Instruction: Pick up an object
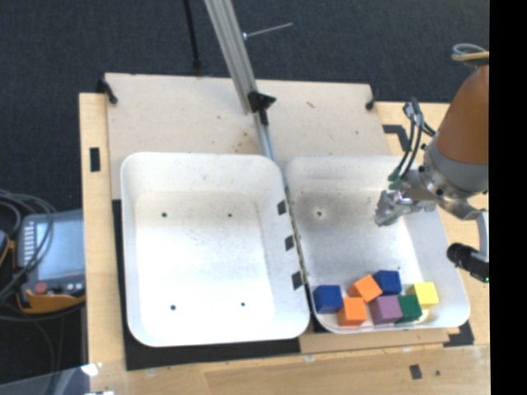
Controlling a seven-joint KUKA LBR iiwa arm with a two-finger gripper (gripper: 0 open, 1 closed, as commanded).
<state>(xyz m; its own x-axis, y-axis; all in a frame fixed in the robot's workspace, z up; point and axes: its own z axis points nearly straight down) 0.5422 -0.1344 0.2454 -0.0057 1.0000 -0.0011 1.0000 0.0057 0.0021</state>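
Though unlabelled, blocks (377,298) near hand (387,212).

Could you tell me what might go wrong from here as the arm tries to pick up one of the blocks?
The blocks sit packed together in the right bin's near corner, so a descent may hit two at once or jam one against the rim. The gripper hovers well short of them, over bare floor, so closing here would likely grab nothing.

The tool (387,211) is blurred — its fingers unreadable.
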